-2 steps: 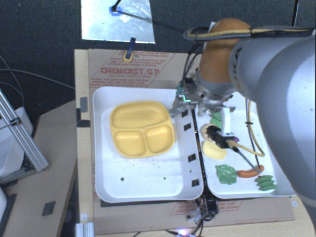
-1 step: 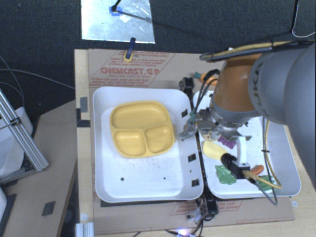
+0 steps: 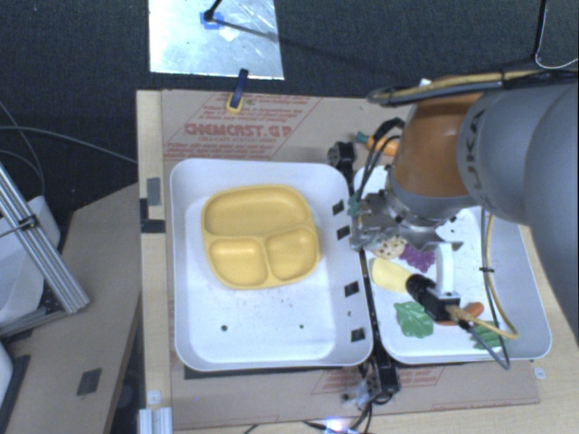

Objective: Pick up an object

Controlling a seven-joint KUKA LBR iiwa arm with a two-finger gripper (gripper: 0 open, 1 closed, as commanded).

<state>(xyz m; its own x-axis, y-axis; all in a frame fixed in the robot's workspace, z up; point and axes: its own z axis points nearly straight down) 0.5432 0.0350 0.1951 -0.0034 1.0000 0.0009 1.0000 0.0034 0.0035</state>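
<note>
1. Claw [image 3: 380,233]: my claw sits low over the left end of the right bin [image 3: 534,333], close to the wall btwn the two bins. Open/closed state: cannot tell, my wrist covers it. Nothing visibly gripped.

2. Items nearest claw, all in right bin:
- Pale speckled piece [image 3: 391,242]: directly at the claw, partly under it. Contact: cannot tell.
- Purple piece [image 3: 419,259]: just beside the speckled one, on the side away from the divider.
- Yellow piece [image 3: 389,275]: just below the claw in the view, lying flat, next to the purple piece.
- Green piece [image 3: 413,319]: further toward the near edge of the bin, apart from the claw.
- Orange piece [image 3: 472,310]: near the green one, on its right; small, shape unclear.

3. Left bin [image 3: 262,342]: holds a yellow divided plate [image 3: 258,233] w/ three compartments, lying flat in the far half. Well apart from claw.

4. Surroundings: both bins rest on a cardboard sheet [image 3: 244,125] w/ red print. A small blue-and-yellow clip [image 3: 238,93] sits at its far edge. Beyond that, a shiny square sheet [image 3: 217,25] on the dark floor.
</note>
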